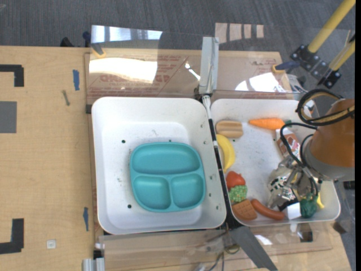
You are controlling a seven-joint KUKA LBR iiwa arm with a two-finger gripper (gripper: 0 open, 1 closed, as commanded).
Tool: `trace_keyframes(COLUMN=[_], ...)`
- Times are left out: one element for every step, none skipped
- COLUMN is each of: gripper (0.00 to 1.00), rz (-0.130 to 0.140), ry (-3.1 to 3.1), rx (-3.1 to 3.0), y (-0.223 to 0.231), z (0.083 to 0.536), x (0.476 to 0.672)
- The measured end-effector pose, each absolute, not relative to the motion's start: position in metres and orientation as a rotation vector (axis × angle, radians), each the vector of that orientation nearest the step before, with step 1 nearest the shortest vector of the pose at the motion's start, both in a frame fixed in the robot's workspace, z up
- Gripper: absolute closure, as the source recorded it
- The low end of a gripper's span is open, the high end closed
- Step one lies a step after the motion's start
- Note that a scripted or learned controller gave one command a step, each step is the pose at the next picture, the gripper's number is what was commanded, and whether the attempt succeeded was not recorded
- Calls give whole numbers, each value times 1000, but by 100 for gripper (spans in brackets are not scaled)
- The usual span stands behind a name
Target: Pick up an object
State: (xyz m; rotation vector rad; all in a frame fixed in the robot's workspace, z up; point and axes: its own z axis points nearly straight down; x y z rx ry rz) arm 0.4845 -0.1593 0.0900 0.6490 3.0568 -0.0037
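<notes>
Down at the right bin's (331, 208) five o'clock corner, the gripper (289, 188) is seen among small toys; whether its pincer is apart or together cannot be told. A sausage (267, 209) and green toy (308, 207) are partly hidden beside it. A carrot (267, 123) lies at twelve o'clock.

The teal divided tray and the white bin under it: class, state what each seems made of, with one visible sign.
Teal three-compartment tray: probably moulded plastic, matt to satin; uniform colour, rounded compartment edges. Shallow white left bin: likely thin formed plastic, smooth, faintly glossy; rounded corners, soft sheen, though the picture cannot confirm it.
</notes>
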Motion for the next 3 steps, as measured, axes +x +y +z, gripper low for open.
trace_keyframes(gripper=[100, 100, 100], rz=[-4, 1, -3], ry=[3041, 2928, 3019], rx=[645, 1111, 821], y=[-160, -150, -189], z=[103, 90, 90], x=[489, 537, 483])
